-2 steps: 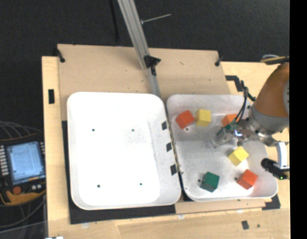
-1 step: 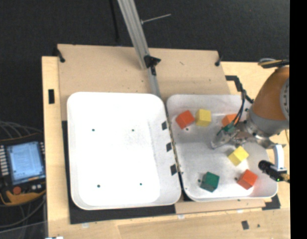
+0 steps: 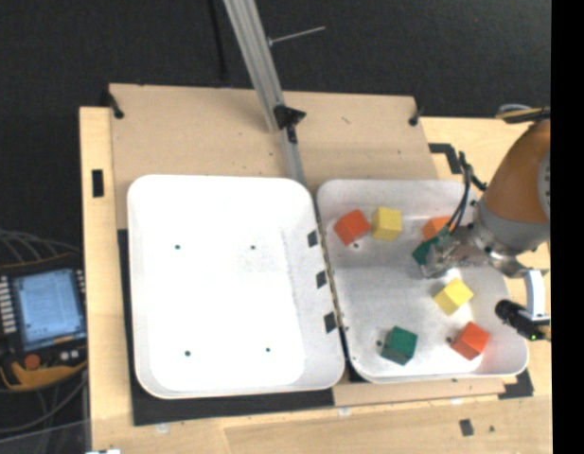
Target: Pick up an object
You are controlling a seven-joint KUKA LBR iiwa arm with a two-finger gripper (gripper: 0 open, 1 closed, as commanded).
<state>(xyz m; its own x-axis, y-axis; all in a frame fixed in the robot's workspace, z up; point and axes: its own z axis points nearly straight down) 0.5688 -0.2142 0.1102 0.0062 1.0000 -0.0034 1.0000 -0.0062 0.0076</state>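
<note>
- Blocks were the things to pick, and all lay in the right bin [image 3: 367, 372]: an orange block [image 3: 351, 226] and a yellow block [image 3: 387, 222] toward 11 o'clock, a second yellow block [image 3: 453, 297] near the middle, a green block [image 3: 399, 344] toward 6 o'clock and another orange block [image 3: 470, 340] toward 5 o'clock.
- The hand [image 3: 433, 256] hung low over a dark green piece [image 3: 425, 250] and an orange piece [image 3: 436, 226] toward 1 o'clock; whether it was wide, narrow or holding anything could not be told.
- Risk, as I judged it: those two pieces sat close together, so a grasp could nudge one aside or catch both.
- Being cubes, the blocks had no long axis; several sat turned at an angle to the bin walls.
- The left bin [image 3: 140, 282] held no blocks.
</note>
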